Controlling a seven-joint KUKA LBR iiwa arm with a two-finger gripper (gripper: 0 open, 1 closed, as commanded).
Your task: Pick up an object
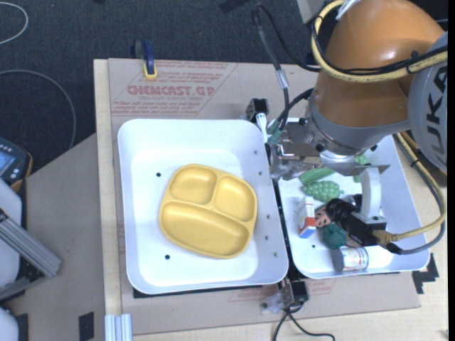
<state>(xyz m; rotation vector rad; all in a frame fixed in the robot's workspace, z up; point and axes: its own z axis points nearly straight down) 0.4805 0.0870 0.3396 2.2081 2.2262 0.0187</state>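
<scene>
The gripper point(311, 163) hangs over the far left part of the right bin point(409, 190), mostly hidden under the orange wrist band of the arm point(377, 55). Just below it lies a green bumpy toy like a bunch of grapes point(320, 188). Nearer the front are a small red and white box point(307, 221), a dark teal object point(333, 236) and a silver can with a red label point(352, 259) lying on its side. Nothing visibly sits in the gripper.
The left bin point(135, 190) holds a yellow divided plate point(208, 209) in its middle. A ridge where the two bin rims meet point(274, 190) runs right beside the gripper. Cardboard point(178, 84) lies behind the bins, with cables over it.
</scene>
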